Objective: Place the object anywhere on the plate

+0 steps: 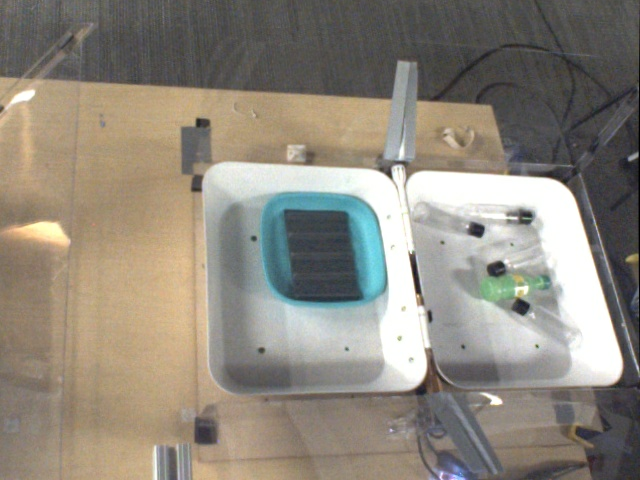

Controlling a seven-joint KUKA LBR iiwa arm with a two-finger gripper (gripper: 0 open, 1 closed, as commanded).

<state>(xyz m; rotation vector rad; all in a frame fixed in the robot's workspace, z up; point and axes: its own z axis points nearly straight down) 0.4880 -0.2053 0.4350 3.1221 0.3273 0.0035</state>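
Clear plastic tubes (490,213) look light, slick, apt to roll, so we'd pinch the green one (512,287) mid-body, w/ gripper state unknowable.

You can barely separate the clear tubes (500,214) in the right bin (590,268) from its white floor: their glassy bodies wash out, so you get only black caps and cannot count them or tell which overlap beside the green bottle (512,287). The dark ribbed block (320,256) covers the middle of the teal plate (372,238), hiding its floor. The desk (100,268) runs off the left and bottom edges, and the metal fittings (460,446) at the bottom are cut off, blurred.
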